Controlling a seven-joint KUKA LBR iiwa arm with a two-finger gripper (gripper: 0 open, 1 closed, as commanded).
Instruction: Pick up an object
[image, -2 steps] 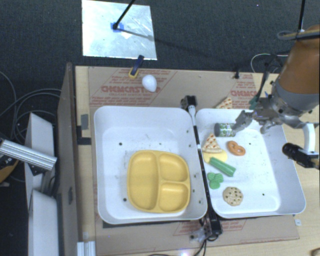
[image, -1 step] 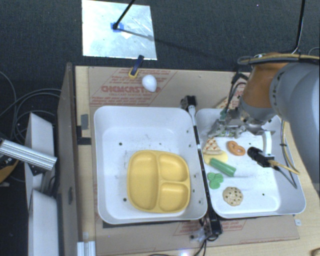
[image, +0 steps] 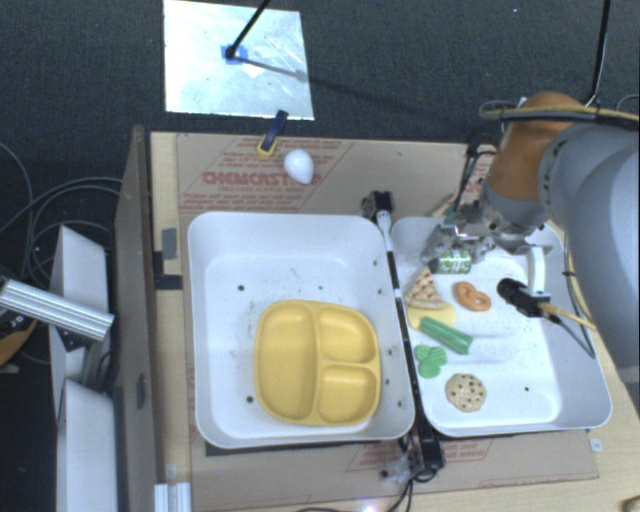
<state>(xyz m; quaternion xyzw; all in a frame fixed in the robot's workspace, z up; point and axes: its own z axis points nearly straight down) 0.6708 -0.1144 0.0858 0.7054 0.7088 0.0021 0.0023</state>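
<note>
Hovering over green can (image: 452, 262), fingers (image: 455, 243) state unclear; cardboard (image: 255, 175) lettering unreadable.

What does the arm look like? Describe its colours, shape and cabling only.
The arm is a thick, rounded grey body with an orange band above the wrist. Below it sits a small metallic gripper. Thin dark cables run up from the wrist area.

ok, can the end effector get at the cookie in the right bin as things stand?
Probably yes. The cookie lies alone on bare bin floor, nothing on top; the end effector is over the same bin, at its far end.
</note>
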